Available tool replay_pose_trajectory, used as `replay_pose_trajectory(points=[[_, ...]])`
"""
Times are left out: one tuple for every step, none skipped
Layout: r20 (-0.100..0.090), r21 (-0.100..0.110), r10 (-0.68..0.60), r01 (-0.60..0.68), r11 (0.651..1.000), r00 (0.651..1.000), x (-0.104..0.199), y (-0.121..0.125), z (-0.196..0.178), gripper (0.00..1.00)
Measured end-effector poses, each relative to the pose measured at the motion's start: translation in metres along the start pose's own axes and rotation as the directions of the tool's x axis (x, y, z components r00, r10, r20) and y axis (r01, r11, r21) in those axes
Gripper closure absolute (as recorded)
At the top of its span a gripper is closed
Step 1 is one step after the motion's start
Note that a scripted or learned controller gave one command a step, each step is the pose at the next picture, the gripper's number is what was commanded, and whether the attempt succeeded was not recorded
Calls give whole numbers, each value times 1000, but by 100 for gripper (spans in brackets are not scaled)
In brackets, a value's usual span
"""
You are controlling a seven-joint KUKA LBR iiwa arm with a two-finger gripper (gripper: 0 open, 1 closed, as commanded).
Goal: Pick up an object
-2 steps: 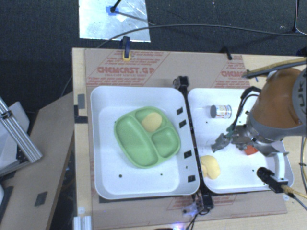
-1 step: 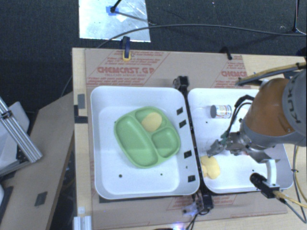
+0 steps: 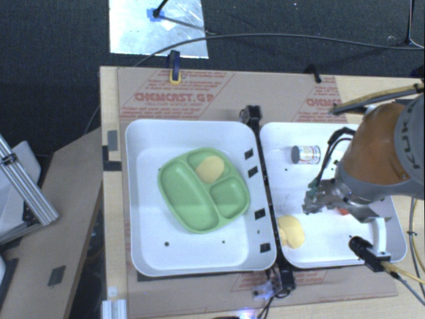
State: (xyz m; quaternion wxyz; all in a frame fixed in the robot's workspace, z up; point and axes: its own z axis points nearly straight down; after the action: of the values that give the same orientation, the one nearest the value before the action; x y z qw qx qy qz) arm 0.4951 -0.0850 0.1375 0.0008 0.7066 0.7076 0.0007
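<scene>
The gripper (image 3: 317, 201) is hanging over the right bin (image 3: 398, 248); whether it's apart or together, I cannot tell. The yellow lump (image 3: 291, 231) is lying near that bin's front-left corner, probably soft and light, best pinched across its middle.

Arm (image 3: 382, 155): big rounded orange band w/ grey housing below it. Black cables loop along its left side. End effector (image 3: 317, 201) small, dark grey metal; red spot beside it.
</scene>
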Motion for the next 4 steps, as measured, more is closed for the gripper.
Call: replay_pose_trajectory(points=[[0, -2, -3, 3, 1000, 1000, 8, 4, -57, 100], [1, -1, -3, 3, 1000, 1000, 8, 6, -104, 100], [0, -1, -2, 2, 1000, 1000, 56, 28, -93, 100], [0, -1, -4, 4, 1000, 1000, 107, 51, -84, 100]])
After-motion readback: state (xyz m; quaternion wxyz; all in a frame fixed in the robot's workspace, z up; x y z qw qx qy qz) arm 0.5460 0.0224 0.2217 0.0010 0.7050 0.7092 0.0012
